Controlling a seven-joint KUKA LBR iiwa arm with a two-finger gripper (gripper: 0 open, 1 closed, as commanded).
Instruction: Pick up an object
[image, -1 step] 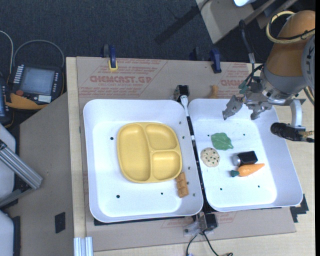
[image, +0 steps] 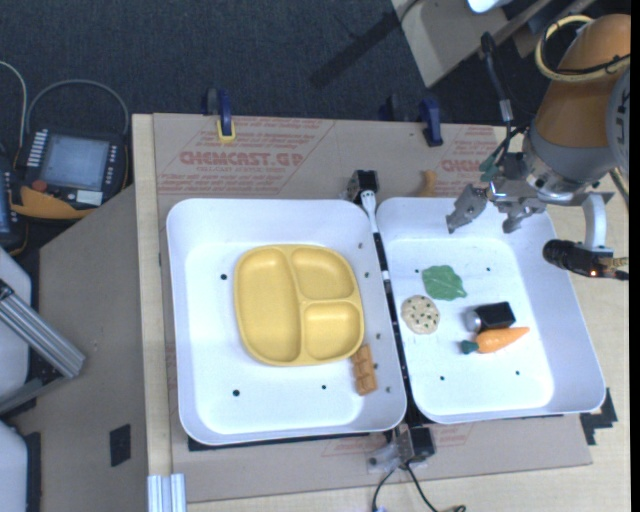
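The gripper (image: 492, 212) hangs over the far edge of the right bin (image: 560, 385), its two fingers spread apart with nothing between them. Nearer and below it in that bin lie four things: one green leaf (image: 443, 281), one cookie (image: 421, 314) to its near left, one black block (image: 493, 315), and one carrot (image: 496, 340) touching the block. The left bin (image: 195, 300) holds one yellow divided tray (image: 297, 303) and one brown piece (image: 364, 371) at its near right corner.

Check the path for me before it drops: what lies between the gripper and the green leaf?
In the camera view, bare white bin floor separates the open gripper from the green leaf.
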